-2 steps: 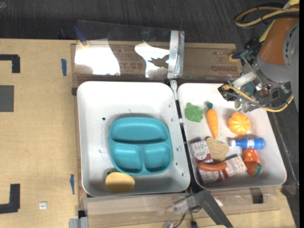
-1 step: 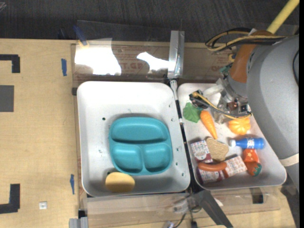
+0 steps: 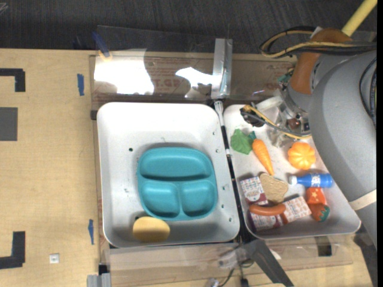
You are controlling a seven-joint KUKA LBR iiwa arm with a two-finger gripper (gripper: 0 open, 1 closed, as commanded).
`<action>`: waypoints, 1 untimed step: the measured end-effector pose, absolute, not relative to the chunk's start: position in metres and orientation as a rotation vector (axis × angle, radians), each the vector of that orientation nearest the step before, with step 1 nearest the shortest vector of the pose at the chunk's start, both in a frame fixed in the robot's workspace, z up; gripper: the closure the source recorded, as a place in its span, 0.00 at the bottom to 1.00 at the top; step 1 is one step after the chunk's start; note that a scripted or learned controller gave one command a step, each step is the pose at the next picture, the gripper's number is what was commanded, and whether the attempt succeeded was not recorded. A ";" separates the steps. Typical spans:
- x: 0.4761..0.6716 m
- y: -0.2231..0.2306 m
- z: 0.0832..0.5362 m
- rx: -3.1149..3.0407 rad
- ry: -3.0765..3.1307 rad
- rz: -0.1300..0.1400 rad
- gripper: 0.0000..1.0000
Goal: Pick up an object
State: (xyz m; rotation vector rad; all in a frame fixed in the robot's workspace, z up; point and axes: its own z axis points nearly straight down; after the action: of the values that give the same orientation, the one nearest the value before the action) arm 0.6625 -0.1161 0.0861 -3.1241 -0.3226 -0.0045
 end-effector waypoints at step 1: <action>0.661 -0.094 0.086 -3.122 -0.317 -0.002 1.00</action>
State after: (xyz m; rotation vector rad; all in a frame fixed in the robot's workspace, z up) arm 0.6611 -0.0941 0.0863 -3.1223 -0.3168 -0.0020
